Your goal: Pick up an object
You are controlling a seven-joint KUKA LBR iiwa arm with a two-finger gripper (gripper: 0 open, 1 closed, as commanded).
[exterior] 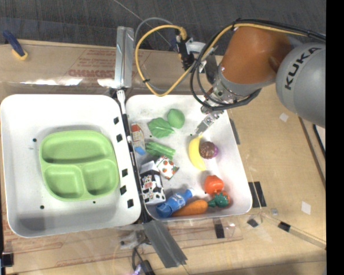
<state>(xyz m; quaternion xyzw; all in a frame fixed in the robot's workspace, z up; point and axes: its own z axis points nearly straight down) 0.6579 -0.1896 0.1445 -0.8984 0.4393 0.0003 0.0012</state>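
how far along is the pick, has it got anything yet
Done: the arm has brought its tool over the right bin, near the upper edge.

In hand: nothing visible between its fingers. The tool sits just above the banana and the purple ball, so it looks like an approach.

Left: the grasp and lift. The green toy, carrot and green tray all lie undisturbed.

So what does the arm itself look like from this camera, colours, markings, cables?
The arm is grey with black KUKA lettering and a wide orange band above the wrist. Black cables and a yellow cable loop around the wrist. The gripper is small, slim and metallic.
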